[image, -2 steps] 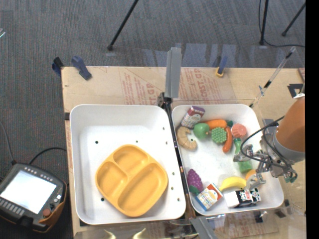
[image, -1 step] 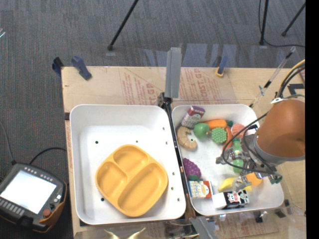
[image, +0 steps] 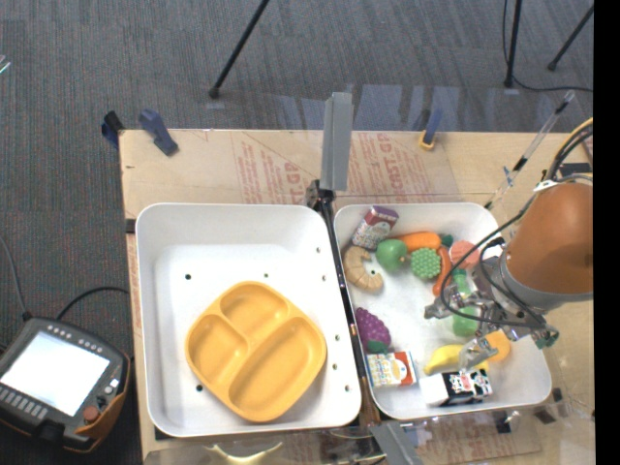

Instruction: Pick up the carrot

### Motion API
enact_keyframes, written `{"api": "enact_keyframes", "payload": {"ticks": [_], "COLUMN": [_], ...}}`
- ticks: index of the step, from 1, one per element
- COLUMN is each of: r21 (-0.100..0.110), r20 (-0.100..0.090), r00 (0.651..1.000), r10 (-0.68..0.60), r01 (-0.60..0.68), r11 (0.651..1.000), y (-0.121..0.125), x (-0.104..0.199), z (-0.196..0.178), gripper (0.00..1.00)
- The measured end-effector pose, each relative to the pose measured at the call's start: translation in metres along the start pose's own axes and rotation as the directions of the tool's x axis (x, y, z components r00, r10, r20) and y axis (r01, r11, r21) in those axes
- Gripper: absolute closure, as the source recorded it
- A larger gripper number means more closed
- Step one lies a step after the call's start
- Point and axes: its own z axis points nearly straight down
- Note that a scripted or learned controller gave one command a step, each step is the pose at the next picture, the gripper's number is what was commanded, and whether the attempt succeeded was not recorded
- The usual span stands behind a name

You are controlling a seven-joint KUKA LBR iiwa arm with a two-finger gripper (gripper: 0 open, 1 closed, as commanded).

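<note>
Fingers first — I can't tell from this angle whether mine are spread or pressed together; my gripper [image: 481,342] is a dark tangle hanging low over the right bin [image: 531,381], near its right wall, with my orange band bulking above it. Nothing visibly sits between the tips. The carrot [image: 420,241] lies toward the far side of that same bin, orange, on its side, well apart from my gripper. Just beside it on the left sits a green round fruit [image: 391,253], and a knobbly green piece [image: 425,263] touches its near edge. Further left there's a croissant [image: 365,268], with a small packet [image: 375,227] above it. Closer to the near rim I see purple grapes [image: 372,327], a little carton [image: 391,368], a black-and-white carton [image: 459,386], and a banana [image: 444,357] just below my gripper. Over in the left bin [image: 160,235] — a yellow divided plate [image: 256,349], sitting flat.
</note>
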Motion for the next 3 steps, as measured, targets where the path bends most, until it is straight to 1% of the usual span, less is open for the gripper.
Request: {"api": "enact_keyframes", "payload": {"ticks": [1, 2, 3], "r21": [0.002, -0.003, -0.001], "r20": [-0.001, -0.022, -0.022], "r00": [1.000, 0.991, 0.967], "r10": [-0.007, 0.129, 0.255], "r01": [0.007, -0.129, -0.255], "r11": [1.000, 0.992, 0.967], "y": [0.001, -0.041, -0.041], "x": [-0.002, -0.003, 0.002], "z": [-0.009, -0.119, -0.208], "gripper": [1.00, 1.00, 1.00]}}
